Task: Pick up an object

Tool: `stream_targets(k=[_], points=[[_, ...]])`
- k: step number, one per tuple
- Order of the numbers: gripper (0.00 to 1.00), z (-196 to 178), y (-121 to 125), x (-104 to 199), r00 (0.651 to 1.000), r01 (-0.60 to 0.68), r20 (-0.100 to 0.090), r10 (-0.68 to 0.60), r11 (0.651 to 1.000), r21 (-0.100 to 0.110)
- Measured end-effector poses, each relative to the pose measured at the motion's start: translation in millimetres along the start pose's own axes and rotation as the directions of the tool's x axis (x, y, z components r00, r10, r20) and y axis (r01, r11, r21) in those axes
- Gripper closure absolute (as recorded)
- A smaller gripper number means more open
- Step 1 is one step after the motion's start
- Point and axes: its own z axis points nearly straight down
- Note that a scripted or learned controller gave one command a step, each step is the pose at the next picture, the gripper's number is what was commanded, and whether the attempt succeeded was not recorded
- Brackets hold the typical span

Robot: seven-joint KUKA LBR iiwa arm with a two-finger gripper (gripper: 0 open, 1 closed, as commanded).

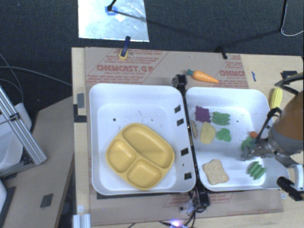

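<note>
Pretty clearly a robotics lab setup. The counter [156,61] is covered with protective sheet printed "CHEMCAST GP", an aluminium extrusion frame [21,132] is seen at the left, loose cables [28,72] are strung across dark carpet [38,23], and toy plastic food is laid out in a white bin [228,96].

One camera looks down from up high.
It sits above the bench [156,61] and tilts a little, seeing the left bin [102,103] and right bin [256,99] together, with dark floor far behind.
</note>
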Motion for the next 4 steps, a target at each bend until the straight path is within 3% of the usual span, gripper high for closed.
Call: stream_targets(k=[4], points=[[1.0, 0.0, 0.1, -7.1, 1.0, 0.0, 0.0, 0.0, 1.0, 0.0]])
